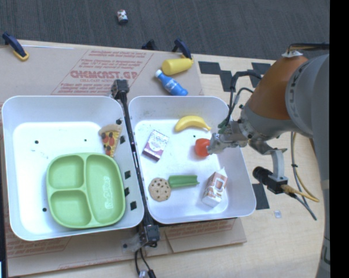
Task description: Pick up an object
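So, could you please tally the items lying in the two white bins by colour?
Green: 2, divided plate and green stick
Yellow: 1, banana
Red: 1, ball
Brown: 1, cookie
Mixed colours: 3, pizza slice, purple-white packet, carton
Total: 8

From the gripper [216, 143], you have a banana [191, 123] just up and to the view's left, and a small purple-and-white box [155, 145] farther left. Below the gripper stands a small carton [215, 190], with a green stick [183, 181] and a cookie [159, 189] to its left. All sit in the right bin [180, 101]. Well left of the gripper, the left bin [24, 114] holds a green divided plate [84, 190] and a pizza slice [110, 139]. Above the gripper, outside the bins, lie a yellow bottle [176, 66] and a blue bottle [171, 84].
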Motion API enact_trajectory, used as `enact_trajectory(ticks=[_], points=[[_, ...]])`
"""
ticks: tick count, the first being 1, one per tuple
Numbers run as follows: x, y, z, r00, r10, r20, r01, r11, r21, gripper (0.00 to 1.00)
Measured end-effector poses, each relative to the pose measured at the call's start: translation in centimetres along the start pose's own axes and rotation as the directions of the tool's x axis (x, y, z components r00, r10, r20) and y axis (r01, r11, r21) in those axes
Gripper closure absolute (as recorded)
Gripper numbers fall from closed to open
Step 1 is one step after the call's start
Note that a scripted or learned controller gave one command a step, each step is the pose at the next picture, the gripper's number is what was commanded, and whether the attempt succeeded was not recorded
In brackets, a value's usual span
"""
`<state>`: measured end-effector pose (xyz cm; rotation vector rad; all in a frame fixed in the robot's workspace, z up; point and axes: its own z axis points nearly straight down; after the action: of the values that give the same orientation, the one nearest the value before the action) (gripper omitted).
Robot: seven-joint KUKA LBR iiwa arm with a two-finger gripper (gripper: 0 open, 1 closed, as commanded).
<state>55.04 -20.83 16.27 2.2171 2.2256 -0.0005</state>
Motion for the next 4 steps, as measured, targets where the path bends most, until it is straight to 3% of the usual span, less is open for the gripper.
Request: enact_trajectory(ticks=[1, 2, 3, 4], points=[[0.0, 0.0, 0.0, 1.0, 0.0, 0.0, 0.0, 1.0, 0.0, 0.0], [-0.2, -0.3, 7.1, 1.0, -0.003, -0.001, 0.003, 1.0, 0.004, 0.0], [-0.2, -0.3, 6.1, 1.0, -0.006, -0.001, 0.006, 1.0, 0.006, 1.0], [-0.2, -0.3, 5.1, 1.0, -0.009, -0.001, 0.009, 1.0, 0.008, 1.0]])
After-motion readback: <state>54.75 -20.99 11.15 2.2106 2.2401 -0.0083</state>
